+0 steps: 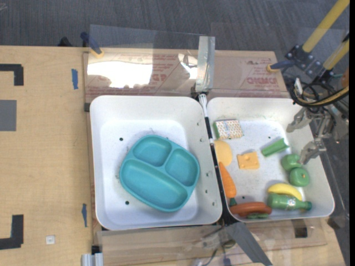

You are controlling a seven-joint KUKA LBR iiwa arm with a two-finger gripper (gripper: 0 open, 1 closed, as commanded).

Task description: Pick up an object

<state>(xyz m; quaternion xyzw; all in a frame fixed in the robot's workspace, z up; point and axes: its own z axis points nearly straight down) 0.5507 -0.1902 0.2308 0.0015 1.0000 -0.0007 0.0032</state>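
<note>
Right bin [327,206], front edge: hot dog [248,208], green bottle [289,203], banana [285,190], then green apple [299,175]. Gripper [309,140] hangs at the bin's right rim w/ fingers spread, holding nothing. Teal plate [160,173] in left bin [105,121].

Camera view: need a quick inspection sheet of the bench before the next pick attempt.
Surface: tan bench with two white bins; left bin, right bin.
Job's things: in the right bin, a patterned packet, orange cheese slice, carrot, green pieces, green apple, banana, hot dog.
Clutter: teal divided plate in the left bin.
Gripper: gripper hangs over the right bin's right edge, nothing seen between its fingers.
Cables: black and yellow bundle above the gripper.
Surroundings: clear panel behind the bins; grey floor.
</note>
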